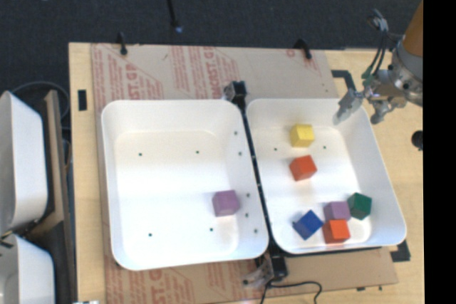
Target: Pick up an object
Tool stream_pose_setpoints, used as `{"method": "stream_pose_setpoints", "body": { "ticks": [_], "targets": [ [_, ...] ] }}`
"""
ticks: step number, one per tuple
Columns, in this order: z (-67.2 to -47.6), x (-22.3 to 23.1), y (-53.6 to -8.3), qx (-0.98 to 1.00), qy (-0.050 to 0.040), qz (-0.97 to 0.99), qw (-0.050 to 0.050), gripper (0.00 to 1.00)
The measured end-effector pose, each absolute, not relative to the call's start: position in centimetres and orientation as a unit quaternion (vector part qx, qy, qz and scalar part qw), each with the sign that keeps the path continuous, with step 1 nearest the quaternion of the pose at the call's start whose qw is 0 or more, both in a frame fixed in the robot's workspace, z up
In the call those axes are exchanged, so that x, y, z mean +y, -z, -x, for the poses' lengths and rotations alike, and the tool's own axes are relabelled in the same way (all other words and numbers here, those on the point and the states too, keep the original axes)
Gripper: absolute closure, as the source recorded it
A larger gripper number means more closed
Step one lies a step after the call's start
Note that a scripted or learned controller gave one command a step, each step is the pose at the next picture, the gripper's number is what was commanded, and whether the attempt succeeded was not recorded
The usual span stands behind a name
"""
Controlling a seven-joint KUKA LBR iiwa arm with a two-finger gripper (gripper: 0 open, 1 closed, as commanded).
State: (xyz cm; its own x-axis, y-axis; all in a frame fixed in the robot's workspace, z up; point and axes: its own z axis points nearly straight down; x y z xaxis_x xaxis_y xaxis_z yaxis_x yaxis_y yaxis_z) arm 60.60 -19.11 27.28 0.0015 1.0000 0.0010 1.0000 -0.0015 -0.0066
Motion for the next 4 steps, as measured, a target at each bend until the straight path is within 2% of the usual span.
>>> {"method": "stream_pose_setpoints", "body": {
  "ticks": [1, 3, 4],
  "targets": [
    [-60.7, -19.1, -27.7, -0.707, 0.0002, 0.707, 0.0, 0.0],
    [-61.7, -18.1, -16.2, -0.707, -0.0013, 0.707, 0.002, 0.0],
    [-61.2, -18.4, -10.1, -0.707, -0.0013, 0.707, 0.002, 0.0]
  ]
}}
